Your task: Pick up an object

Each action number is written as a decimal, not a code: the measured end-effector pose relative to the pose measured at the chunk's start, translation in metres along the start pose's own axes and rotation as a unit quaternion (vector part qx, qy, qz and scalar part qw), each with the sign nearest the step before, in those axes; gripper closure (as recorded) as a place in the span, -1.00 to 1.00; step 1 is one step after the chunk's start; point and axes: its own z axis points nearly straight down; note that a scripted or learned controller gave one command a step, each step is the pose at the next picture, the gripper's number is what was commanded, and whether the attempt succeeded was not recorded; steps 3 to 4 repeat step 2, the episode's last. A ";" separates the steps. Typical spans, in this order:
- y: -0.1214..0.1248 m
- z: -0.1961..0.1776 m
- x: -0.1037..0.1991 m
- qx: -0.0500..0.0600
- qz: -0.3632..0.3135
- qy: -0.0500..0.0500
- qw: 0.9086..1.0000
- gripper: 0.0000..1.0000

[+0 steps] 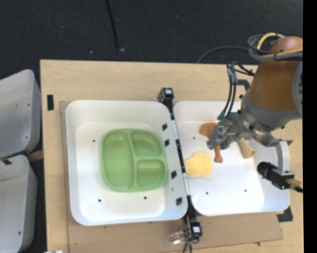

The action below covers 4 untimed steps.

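Note:
In the right bin (227, 199) a pale yellow rounded object (199, 164) lies near the left wall. An orange-brown object (207, 128) lies just beyond it, with a thin brown stick-like piece (217, 154) running down toward the yellow one. A tan stubby object (246, 148) lies to the right of the stick. My gripper (222, 136) hangs over the bin's middle, right above the orange-brown object and the stick, partly hiding them. From this angle nothing can be seen held in it.
The left bin (85, 204) holds a green divided plate (133, 159). A ridge with black clips (175, 146) separates the two bins. The arm's grey and orange body (274, 94) covers the right bin's far right corner.

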 end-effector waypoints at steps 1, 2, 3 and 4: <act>0.017 0.013 0.058 0.001 0.000 0.000 1.000 1.00; 0.013 0.026 0.106 0.002 0.001 0.000 1.000 1.00; 0.013 0.026 0.106 0.002 0.001 0.000 1.000 1.00; 0.013 0.026 0.106 0.002 0.001 0.000 1.000 1.00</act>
